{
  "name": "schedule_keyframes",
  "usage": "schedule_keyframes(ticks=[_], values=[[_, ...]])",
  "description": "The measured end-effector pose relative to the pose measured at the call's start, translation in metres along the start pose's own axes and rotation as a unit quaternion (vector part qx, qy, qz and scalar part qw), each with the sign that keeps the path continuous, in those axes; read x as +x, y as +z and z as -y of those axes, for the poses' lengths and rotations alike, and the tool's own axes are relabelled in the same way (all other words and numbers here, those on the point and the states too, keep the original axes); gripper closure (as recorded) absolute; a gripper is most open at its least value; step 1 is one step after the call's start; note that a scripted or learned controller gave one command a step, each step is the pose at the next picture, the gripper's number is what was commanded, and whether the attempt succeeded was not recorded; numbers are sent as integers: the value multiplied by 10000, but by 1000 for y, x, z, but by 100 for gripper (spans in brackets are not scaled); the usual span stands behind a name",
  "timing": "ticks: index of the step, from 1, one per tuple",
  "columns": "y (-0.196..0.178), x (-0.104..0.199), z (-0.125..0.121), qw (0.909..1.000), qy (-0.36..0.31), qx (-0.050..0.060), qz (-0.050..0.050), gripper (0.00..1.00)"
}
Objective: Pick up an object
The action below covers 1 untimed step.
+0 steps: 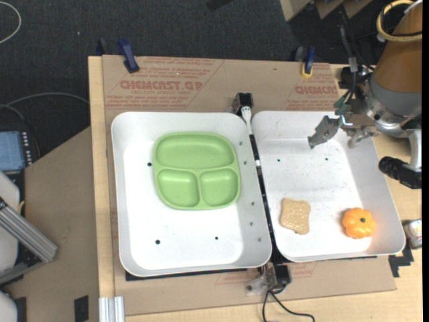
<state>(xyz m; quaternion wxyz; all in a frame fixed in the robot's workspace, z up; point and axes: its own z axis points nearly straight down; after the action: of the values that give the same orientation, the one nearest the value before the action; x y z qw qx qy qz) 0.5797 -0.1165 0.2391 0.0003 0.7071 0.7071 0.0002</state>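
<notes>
**Listener:** Where is your claw, and what lies below it?

**Me:** My gripper hangs over the far part of the right bin, toward its right-hand wall. It grips nothing. One grey finger juts out to the left; I cannot tell whether the fingers stand apart or together. Near the front of that bin lie a tan, toast-like piece and, to its right, a small orange pumpkin. They are apart from each other and well apart from me. The left bin holds a green divided plate.

**Listener:** What could go wrong?

**Me:** I judge the flat tan piece may slip under my fingertips. The round pumpkin could roll away, and it sits near the front rim and right wall, so a finger might strike the wall first.

**Listener:** And room to move?

**Me:** The middle of the right bin is bare floor. The ridge between the bins bounds me on the left.
</notes>
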Motion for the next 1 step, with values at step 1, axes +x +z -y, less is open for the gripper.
schedule_keyframes(ticks=[1], values=[[65,7,85,10000,18,72,-19,0]])
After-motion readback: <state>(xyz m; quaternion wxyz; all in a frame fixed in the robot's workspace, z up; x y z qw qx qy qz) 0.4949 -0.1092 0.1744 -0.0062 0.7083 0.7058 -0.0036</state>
